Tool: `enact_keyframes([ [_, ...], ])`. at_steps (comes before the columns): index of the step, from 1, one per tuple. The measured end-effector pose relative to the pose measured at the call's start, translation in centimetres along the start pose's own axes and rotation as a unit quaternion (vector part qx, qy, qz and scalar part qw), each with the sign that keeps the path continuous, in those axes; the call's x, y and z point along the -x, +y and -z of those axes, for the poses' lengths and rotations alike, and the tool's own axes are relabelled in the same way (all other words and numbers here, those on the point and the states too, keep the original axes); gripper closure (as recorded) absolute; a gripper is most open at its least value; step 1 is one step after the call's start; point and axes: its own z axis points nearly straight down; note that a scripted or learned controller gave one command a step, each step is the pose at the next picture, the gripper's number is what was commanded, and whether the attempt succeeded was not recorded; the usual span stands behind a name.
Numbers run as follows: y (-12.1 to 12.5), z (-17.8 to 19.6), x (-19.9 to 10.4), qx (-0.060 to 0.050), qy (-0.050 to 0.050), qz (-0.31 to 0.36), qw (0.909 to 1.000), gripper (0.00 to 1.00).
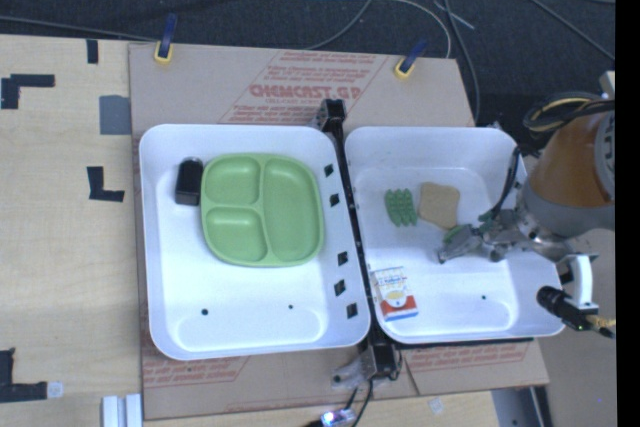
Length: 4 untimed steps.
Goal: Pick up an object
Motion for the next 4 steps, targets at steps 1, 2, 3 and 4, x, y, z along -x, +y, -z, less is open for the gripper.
enact_keyframes([
  [1, 0.1, 1.3, 0.0, 0.002, 0.0, 0.001, 1.0, 1.0],
  [2, -0.2, 5.6, 0.0, 0.004, -0.001, 0.0, 1.0, 1.0],
  [3, 0.4, 10.0, 0.2, 0.005, -0.001, 0.0, 1.0, 1.0],
  [4, 0.5, 16.2, 0.8, 0.006, -0.002, 0.0, 1.0, 1.0],
])
